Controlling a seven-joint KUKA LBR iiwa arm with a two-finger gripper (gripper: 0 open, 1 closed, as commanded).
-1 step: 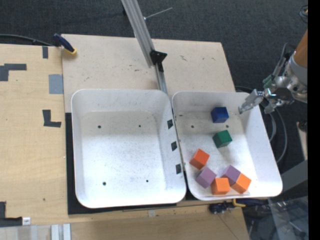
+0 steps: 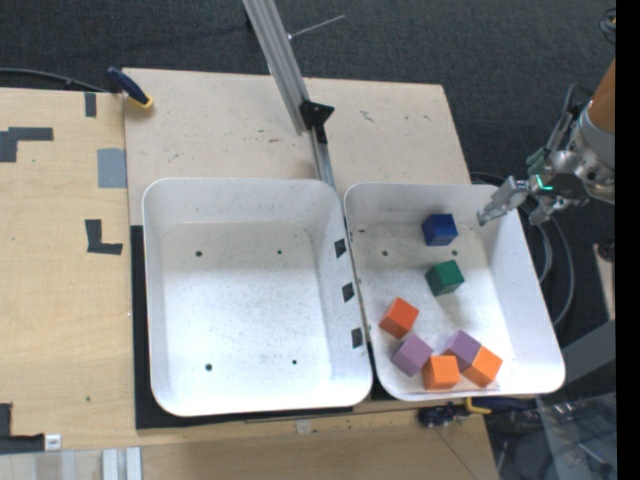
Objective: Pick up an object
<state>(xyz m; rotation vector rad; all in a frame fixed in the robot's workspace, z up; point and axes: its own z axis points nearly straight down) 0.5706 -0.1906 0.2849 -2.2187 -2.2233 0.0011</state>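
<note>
The right bin (image 2: 520, 268) holds several small blocks. A blue cube (image 2: 438, 229) lies near its far side, with a green cube (image 2: 445, 277) just in front of it. An orange cube (image 2: 400, 318) sits mid-bin, and two purple blocks (image 2: 411, 353) (image 2: 463, 348) and two orange blocks (image 2: 441, 371) (image 2: 484, 366) cluster at the near edge. My gripper (image 2: 505, 203) hangs over the bin's far right rim, to the right of the blue cube, with nothing between its fingers that I can see.
The left bin (image 2: 160, 268) stands beside the right one, split by a shared rim with black clips (image 2: 347, 291). A slanted metal rail (image 2: 280, 53) crosses the bench behind the bins. Cables (image 2: 560, 268) hang right of the right bin.
</note>
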